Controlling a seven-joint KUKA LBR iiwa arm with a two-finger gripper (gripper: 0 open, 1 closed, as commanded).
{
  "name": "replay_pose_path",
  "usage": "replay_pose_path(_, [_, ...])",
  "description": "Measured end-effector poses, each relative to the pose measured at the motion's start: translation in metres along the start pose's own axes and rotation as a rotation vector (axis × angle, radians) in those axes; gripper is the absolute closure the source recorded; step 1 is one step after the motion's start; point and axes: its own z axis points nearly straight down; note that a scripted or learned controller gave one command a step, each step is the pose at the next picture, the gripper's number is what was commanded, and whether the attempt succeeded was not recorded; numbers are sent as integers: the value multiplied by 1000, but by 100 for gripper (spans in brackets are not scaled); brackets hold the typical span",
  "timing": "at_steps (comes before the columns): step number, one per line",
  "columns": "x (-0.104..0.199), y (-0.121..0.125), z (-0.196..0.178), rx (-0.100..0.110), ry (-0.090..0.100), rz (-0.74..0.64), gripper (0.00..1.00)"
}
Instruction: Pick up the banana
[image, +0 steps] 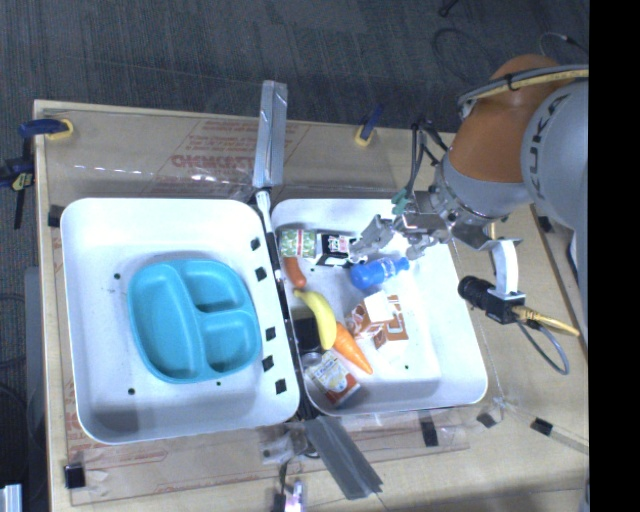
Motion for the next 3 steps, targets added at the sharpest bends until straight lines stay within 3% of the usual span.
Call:
replay_pose_path(1, [24,19,140,0,0,-218,0])
replay_pose_path(2, [32,-20,164,-13,-15,-261,0])
replay_pose_path(3, [34,-21,160,-4,-8,-269,100])
